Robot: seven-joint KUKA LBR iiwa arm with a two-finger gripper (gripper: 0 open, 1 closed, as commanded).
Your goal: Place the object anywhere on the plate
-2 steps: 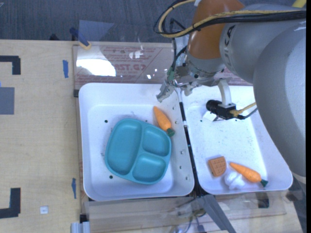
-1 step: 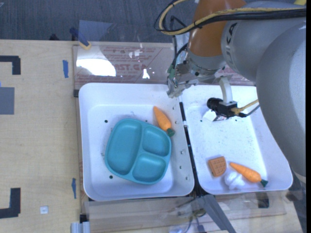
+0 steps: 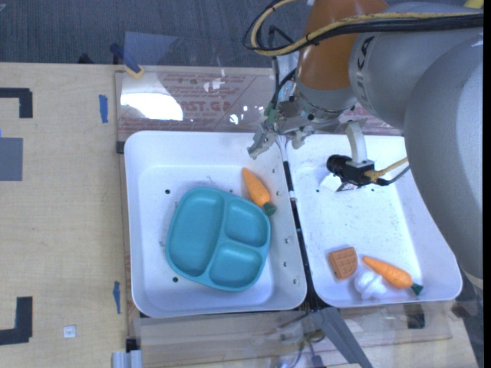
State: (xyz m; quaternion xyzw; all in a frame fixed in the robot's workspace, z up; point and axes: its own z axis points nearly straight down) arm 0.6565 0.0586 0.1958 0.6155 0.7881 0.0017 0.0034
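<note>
A teal plate (image 3: 217,238) with three compartments lies in the left bin (image 3: 146,205). An orange toy carrot (image 3: 257,188) with a green tip rests beside the plate's upper right rim, slanting down to the right; it seems to touch the rim. My gripper (image 3: 279,138) hangs over the back of the bins, near the divider between them, above and just behind the carrot. Its fingers look spread open, with nothing between them.
In the right bin (image 3: 430,228), near the front, lie a tan cracker-like piece (image 3: 343,261), a second carrot (image 3: 390,273) and a small white item (image 3: 370,284). A black fitting with a cable (image 3: 350,168) hangs from the arm over that bin. The divider (image 3: 295,221) runs between the bins.
</note>
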